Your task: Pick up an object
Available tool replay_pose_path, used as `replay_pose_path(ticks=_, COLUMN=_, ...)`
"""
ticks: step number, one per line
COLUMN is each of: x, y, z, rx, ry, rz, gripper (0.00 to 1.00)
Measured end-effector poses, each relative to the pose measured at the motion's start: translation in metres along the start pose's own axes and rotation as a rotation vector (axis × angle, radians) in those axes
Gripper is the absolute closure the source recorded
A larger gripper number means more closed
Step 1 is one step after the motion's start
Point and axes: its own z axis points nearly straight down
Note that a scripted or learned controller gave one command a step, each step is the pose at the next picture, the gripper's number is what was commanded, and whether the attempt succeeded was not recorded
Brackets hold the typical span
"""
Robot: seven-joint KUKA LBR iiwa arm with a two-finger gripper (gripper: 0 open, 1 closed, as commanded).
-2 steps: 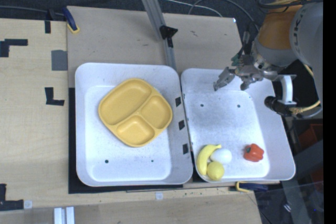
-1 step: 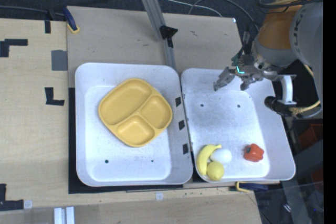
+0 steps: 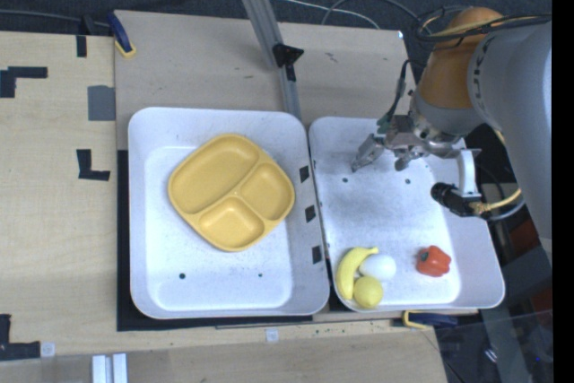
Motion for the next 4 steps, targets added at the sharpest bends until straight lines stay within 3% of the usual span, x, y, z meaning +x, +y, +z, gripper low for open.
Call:
replay_pose_path(ticks=1, x=0.001, y=0.0, z=0.04, rx=-0.006, ry=-0.002, rz=0.0, gripper=0.0)
replay_pose_path(ticks=2, x=0.001, y=0.0, z=0.028, rx=-0.006, ry=-0.001, rz=-0.001, gripper=1.0)
replay_pose_path(ticks=4, x=0.017, y=0.005, z=-0.064, rx=-0.011, ry=0.0, rz=0.0, gripper=1.0)
